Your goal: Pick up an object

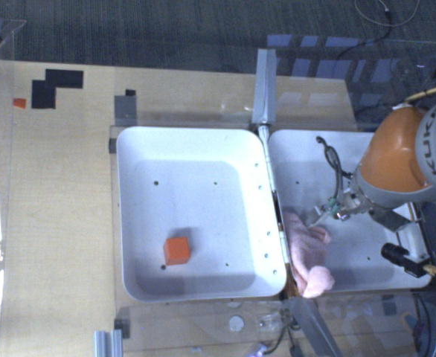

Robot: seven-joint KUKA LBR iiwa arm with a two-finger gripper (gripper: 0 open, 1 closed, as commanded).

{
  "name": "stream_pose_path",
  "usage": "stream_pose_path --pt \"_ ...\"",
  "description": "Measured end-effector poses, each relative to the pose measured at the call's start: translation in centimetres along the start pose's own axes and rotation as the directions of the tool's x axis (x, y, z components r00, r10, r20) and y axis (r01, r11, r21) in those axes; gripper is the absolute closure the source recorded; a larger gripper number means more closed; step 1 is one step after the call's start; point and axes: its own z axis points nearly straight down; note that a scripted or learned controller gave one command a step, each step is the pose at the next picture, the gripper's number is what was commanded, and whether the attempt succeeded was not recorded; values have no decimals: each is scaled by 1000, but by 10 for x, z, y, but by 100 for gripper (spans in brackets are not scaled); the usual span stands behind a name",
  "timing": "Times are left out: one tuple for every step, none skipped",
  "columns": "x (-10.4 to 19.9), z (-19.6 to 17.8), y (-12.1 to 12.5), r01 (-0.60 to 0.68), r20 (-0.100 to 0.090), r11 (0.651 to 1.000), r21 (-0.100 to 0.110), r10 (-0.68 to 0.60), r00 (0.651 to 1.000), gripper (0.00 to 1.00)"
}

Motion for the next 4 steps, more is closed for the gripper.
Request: stream_pose_path --pt "-27 3 67 4 -2 1000 3 -4 1000 0" --pt "-43 -110 71 -142 -2 990 7 143 990 0" --pt "-29 -38 43 -24 -5 1000 11 24 1000 0" --pt "-67 -21 43 -82 -3 997 10 82 997 0"
